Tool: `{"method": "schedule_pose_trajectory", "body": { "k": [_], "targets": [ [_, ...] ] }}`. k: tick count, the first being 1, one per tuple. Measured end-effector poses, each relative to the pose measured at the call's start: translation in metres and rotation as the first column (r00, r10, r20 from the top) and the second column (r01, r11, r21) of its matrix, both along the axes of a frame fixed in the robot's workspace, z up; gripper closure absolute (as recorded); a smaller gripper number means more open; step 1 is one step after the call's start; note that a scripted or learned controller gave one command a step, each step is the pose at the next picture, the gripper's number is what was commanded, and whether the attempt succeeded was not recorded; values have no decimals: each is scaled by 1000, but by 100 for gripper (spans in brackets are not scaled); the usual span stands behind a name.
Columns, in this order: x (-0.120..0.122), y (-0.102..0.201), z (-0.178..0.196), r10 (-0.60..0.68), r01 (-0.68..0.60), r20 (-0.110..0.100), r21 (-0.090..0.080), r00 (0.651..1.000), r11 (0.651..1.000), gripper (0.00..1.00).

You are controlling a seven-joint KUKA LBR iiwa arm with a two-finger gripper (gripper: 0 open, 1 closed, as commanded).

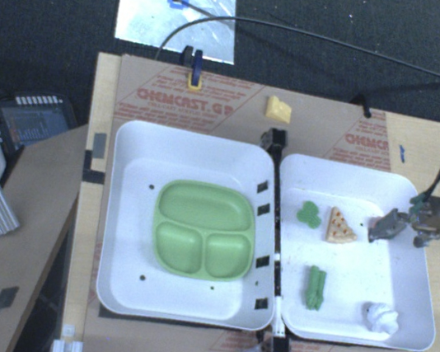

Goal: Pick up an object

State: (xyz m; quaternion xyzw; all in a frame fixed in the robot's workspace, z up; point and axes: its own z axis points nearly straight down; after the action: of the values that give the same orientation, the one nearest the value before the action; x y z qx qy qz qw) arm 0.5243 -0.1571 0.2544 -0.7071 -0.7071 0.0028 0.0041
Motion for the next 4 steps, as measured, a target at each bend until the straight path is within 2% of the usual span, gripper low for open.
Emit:
{"method": "schedule_pose_trajectory", "body": {
  "k": [1,2,4],
  "targets": [
    [2,0,6,3,-3,11,-2,1000,1000,0],
    [-7,-3,-46,1,-1,8,-1,1000,1000,0],
    [1,10,-155,1,-1,7,0,1000,1000,0]
  ]
}}
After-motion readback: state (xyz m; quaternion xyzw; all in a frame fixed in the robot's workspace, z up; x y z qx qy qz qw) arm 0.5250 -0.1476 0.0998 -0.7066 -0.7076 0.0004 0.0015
